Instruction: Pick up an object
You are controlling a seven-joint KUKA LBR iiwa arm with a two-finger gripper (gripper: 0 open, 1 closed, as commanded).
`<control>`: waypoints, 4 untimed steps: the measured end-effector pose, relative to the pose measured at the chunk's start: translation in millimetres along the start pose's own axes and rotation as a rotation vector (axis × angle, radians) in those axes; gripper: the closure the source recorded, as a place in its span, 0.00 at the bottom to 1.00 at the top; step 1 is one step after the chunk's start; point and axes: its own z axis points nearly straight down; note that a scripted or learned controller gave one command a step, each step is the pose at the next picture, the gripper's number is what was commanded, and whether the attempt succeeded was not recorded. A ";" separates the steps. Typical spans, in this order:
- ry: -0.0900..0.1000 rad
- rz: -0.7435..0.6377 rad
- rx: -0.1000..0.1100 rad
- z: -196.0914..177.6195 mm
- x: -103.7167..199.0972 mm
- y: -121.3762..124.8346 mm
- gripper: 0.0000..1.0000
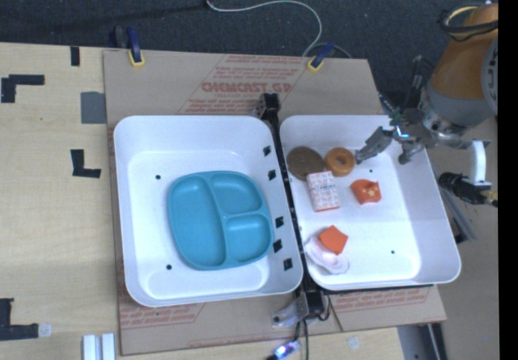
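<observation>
The gripper [390,142] hangs over the upper edge of the right bin [429,221], its two fingers spread apart with nothing between them, one finger reaching toward about eight o'clock and ending just beside the small doughnut [340,161], the other toward about four o'clock. No one object is named by the task, so the nearest candidates matter most: the doughnut, a brown ring lying flat, looks like a light toy, probably firm enough to pinch across its outer rim; being round it has no long axis and no heading. At nine o'clock from it, touching or nearly so, lies a flat brown disc [305,161], likely too thin to grip well from above. At about seven o'clock from the doughnut sits a small white-and-red box [323,191], stiff-looking and light, its long axis running roughly twelve to six with a slight lean toward eleven; closing across its short sides seems the safest hold. At five o'clock from the doughnut is a small red-orange lump [367,191], compact and probably hard. Near the bin's lower left corner an orange block [333,239] rests on a soft white crumpled piece [326,260], which would likely deform under the fingers. The left bin [137,188] holds a blue divided tray [218,218], its long axis from about ten to four o'clock
</observation>
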 end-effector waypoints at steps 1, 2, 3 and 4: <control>0.000 -0.001 -0.001 46.2 7.8 2.0 0.00; -0.001 -0.001 0.000 90.0 6.5 3.3 0.00; 0.001 -0.003 -0.002 78.0 7.6 4.1 1.00; 0.001 -0.002 -0.005 27.4 5.1 13.8 1.00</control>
